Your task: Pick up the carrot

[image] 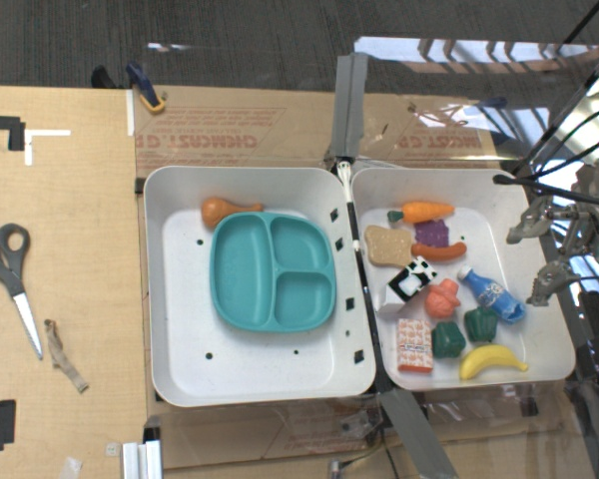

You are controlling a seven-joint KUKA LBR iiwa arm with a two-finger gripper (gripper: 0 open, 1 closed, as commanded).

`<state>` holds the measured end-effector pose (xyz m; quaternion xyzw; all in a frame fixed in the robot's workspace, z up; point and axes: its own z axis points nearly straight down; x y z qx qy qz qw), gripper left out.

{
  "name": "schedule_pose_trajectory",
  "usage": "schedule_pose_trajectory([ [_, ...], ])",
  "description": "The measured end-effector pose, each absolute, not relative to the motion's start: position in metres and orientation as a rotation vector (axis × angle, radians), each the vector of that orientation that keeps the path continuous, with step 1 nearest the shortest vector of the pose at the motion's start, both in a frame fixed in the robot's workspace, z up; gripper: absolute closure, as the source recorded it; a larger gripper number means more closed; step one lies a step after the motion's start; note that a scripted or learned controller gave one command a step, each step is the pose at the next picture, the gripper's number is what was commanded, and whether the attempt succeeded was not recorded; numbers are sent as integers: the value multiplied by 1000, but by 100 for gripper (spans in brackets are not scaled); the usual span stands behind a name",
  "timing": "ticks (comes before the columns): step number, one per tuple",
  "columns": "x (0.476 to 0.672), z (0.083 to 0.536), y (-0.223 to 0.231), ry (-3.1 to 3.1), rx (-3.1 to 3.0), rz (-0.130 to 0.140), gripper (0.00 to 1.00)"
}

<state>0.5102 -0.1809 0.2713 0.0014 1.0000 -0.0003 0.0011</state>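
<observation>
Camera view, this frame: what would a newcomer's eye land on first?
Probably the teal divided tray, which takes up most of the left bin. Next comes the colourful heap of toy food in the right bin, with the carrot at its far edge and a yellow banana at the near edge. The gripper hangs at that bin's right rim.

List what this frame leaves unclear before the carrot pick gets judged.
- Gripper: at the right bin's right rim in the camera view, blending into cables and glare; jaws' state unreadable.
- Carrot: leafy end too small to resolve.
- Purple toy: partly behind the bread slice; identity unclear.
- Carton: print too small.
</observation>
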Motion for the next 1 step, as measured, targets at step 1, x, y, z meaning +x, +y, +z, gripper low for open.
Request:
schedule_pose_trajectory([
  [1, 558, 198, -146, 3134, 194, 0, 0],
])
